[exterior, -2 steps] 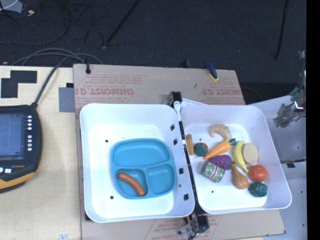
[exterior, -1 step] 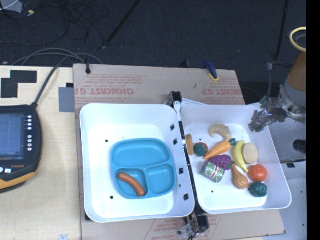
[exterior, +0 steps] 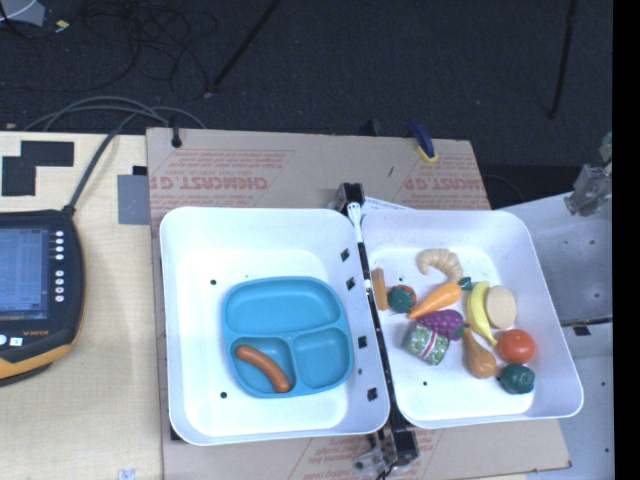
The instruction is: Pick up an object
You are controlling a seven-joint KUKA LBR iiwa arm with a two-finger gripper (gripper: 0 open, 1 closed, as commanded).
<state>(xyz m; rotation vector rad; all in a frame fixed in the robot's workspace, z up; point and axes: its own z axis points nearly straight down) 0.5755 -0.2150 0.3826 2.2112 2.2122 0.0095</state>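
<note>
The right bin (exterior: 545,268) holds a cluster of toy foods. Among them are a beige croissant (exterior: 440,261), an orange carrot (exterior: 437,299), a yellow banana (exterior: 478,311), a cream egg-like piece (exterior: 501,306), a red tomato (exterior: 516,345), a dark green piece (exterior: 517,378), purple grapes (exterior: 444,321), a green patterned can (exterior: 426,343) and a brown pear-shaped piece (exterior: 479,357). In the left bin (exterior: 190,268) a blue divided plate (exterior: 285,313) carries a brown sausage (exterior: 263,366). A grey metal part, apparently my gripper (exterior: 590,183), shows at the right edge, above and right of the right bin and clear of every object.
A teach pendant (exterior: 35,288) lies on the bench at the far left. Cardboard (exterior: 300,168) sits under both bins. Between the bins runs a black clamp strip (exterior: 360,298). A grey mounting plate (exterior: 580,258) lies to the right of the right bin.
</note>
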